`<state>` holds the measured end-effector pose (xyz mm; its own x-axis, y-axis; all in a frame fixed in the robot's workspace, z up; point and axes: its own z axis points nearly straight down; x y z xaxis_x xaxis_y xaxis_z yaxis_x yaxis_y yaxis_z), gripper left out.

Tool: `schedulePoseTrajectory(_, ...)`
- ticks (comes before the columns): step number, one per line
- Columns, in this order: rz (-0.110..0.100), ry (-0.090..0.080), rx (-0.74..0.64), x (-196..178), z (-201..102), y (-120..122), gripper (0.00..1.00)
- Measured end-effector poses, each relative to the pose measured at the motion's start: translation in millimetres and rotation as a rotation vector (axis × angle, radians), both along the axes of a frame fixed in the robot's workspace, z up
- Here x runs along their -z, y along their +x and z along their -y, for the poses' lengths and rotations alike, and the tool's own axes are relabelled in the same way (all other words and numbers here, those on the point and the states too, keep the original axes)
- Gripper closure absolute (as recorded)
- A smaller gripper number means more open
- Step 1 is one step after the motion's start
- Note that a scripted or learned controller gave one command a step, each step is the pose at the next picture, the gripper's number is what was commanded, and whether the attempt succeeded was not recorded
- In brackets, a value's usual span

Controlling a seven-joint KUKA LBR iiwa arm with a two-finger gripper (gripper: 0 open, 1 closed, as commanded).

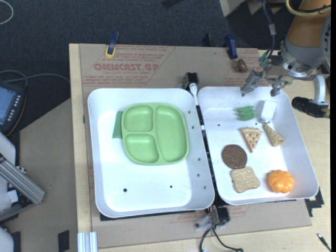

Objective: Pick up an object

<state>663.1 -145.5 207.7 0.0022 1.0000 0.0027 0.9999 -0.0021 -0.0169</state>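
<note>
The gripper [259, 84] hangs over the right bin's [304, 146] far rim, fingers spread and holding nothing; the food lies below it: a green sprig [245, 112], white block [268, 109], pizza slice [252, 138], cookie [234, 156], cracker [244, 179], orange pumpkin [281, 181]. The near-left floor of the left bin [102, 156] is bare beside the green tray [155, 133]; the board [79, 77] reads "CHEMCAST GP".

two white bins [100, 140], one green plate [155, 133], seven small items [234, 156]

A green divided plate [155, 133] lies in the left bin [105, 182]. Blue clamps [230, 46] grip the cardboard sheet's [152, 67] far edge. Dark carpet [79, 9] lies beyond.
</note>
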Motion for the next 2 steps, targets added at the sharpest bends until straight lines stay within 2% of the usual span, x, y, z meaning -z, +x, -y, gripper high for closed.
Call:
schedulePoseTrajectory(1, 0.015, -0.002, -0.002, -10.0, -0.1, 2.8, 0.00)
schedulePoseTrajectory(2, 0.009, -0.001, -0.002, 53.4, -3.1, -1.8, 0.00)
